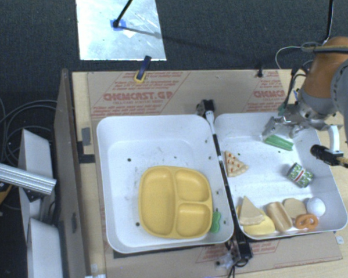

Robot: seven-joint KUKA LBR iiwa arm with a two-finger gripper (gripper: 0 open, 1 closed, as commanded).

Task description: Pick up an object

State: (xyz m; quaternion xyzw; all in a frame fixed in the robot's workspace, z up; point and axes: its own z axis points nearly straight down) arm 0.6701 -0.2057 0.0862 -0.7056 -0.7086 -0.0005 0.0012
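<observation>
I see the gripper (283, 130) low in the right bin (251, 123), directly above a green block (277, 141). I cannot tell how its jaws stand.

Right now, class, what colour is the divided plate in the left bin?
Yellow: the divided plate shows plainly in the camera view, lying in the left bin.

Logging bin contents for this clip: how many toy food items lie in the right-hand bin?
7, possibly more hidden: pizza slice by the divider, green piece under the gripper, can, then cheese wedge, hot dog, pretzel and egg along the near wall.
</observation>
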